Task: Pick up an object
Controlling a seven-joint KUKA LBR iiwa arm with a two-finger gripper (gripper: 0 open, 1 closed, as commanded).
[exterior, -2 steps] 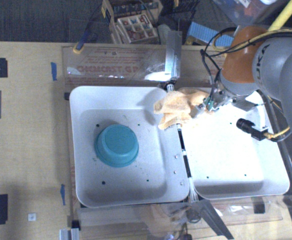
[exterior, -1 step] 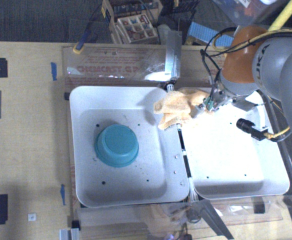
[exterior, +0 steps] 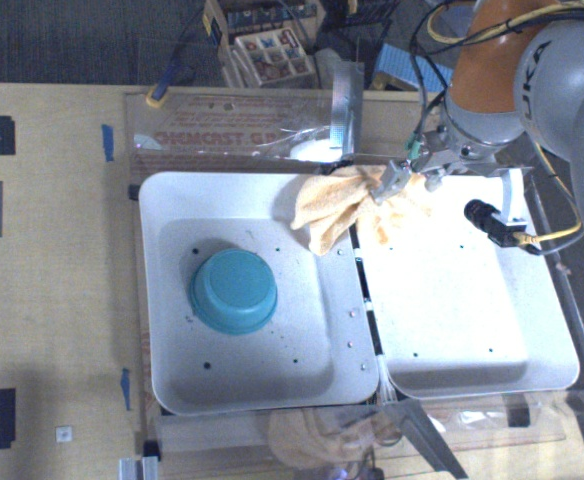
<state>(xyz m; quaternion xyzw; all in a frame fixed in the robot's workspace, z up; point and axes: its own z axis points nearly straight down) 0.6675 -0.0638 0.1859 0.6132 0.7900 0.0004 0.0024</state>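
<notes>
Object in hand: a pale yellow cloth (exterior: 337, 206) is seen draped across the divider between the two bins, at their far edge; most of it lies in the left bin's far right corner, with one end lifted toward the right bin.
Cloth handling (judged): soft, limp and light. No fixed shape is expected; it is likely to sag, stretch and trail when raised. It is not fragile. The fabric is probably grippy enough, but a thin pinch can slide out.
Grasp point (judged): a bunched fold or thick ridge is preferred over a flat single layer. The raised end near the divider offers such a bunch.
Gripper (exterior: 400, 175): the fingers are seen closed onto the cloth's upper right end, with fabric gathered between them, just above the far left corner of the right bin.
Hold quality (judged): only an edge appears caught, so the drooping bulk may drag over the bin wall.
Arm: the grey arm with orange band (exterior: 497, 38) is seen reaching in from the far right.
Left bin (exterior: 162, 363): a teal bowl (exterior: 234, 290) is seen upside down, left of centre, well apart from the cloth.
Right bin (exterior: 472, 368): a white floor is seen, with the cloth's end above its far left corner.
Risk (judged): snagging on the divider is possible.
</notes>
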